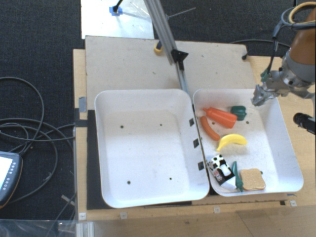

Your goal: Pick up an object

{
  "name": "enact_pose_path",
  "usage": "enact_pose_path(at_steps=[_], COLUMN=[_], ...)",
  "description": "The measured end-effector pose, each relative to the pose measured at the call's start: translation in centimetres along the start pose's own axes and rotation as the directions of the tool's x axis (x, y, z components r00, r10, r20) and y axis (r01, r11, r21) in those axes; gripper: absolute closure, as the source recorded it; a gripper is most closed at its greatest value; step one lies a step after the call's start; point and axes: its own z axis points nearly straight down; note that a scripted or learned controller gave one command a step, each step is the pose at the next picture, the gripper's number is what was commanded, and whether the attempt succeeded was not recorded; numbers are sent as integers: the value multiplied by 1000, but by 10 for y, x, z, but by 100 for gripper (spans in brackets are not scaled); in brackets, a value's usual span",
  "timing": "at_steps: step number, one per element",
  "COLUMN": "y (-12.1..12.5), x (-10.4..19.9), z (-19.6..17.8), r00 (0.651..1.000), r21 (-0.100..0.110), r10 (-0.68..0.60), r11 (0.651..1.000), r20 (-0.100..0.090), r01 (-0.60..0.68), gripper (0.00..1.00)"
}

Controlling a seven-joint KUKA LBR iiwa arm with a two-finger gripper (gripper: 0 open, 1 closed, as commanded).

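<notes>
Hovering over the right bin's (289, 147) far rim, the hand (259, 98) (grip state unclear, I cannot tell) sits near the carrot (221, 116) and banana (231, 141).

arm (301, 58) cut off at right edge
</notes>
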Motion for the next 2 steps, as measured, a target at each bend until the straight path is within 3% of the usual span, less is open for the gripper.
enact_pose_path(at_steps=[1,2], y=[2,13], x=[0,56], z=[-40,-42], r00=[1000,1000], r21=[3,6], r10=[0,-4], r11=[1000,1000], r20=[-1,-4], r01=[0,4], gripper=[100,100])
